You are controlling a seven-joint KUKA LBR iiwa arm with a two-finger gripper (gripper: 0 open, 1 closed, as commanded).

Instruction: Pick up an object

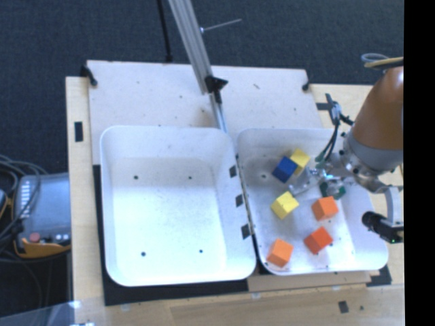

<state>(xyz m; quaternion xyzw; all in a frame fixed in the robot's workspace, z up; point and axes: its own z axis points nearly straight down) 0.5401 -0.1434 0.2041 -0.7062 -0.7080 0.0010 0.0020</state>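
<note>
The right bin holds several small blocks. A blue block lies near its middle with a yellow block touching it behind. Another yellow block sits lower down. Three orange blocks lie at the front: one to the right, one below it, one near the front rim. My gripper reaches down into the bin from the right, just right of the blue block and above the upper orange block. Nothing shows between its fingers.
The left bin stands beside the right one, sharing a middle edge. A slanted metal pole rises behind the bins. The arm's orange band hangs over the right bin's right side. A grey box sits left of the bench.
</note>
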